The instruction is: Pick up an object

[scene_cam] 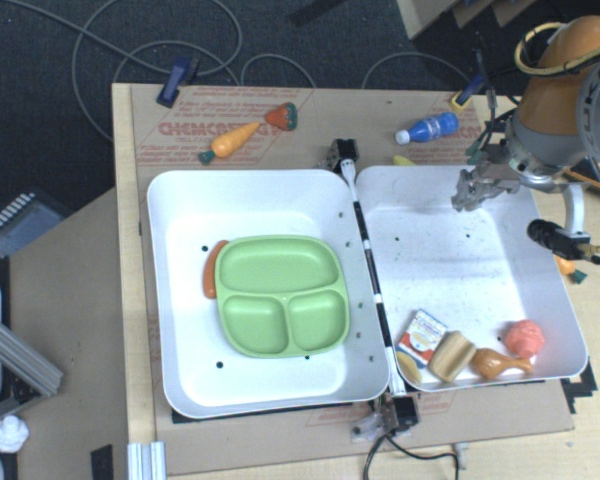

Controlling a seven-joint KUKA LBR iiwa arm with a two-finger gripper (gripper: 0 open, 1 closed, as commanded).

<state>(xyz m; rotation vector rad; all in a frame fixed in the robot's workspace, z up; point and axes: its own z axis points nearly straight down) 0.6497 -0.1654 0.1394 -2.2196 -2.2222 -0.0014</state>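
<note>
Approach step, judging by the gripper hovering with nothing held at upper right, finger spacing impossible to tell; next, reaching down-frame to the toys at lower right of the right bin

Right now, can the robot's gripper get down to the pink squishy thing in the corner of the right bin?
Probably yes. The gripper hangs over the right bin's far end, and bare floor lies between it and the pink toy. Only the bin wall crowds the toy.

A robotics lab — loose cables on dark carpet, taped cardboard bench
</note>
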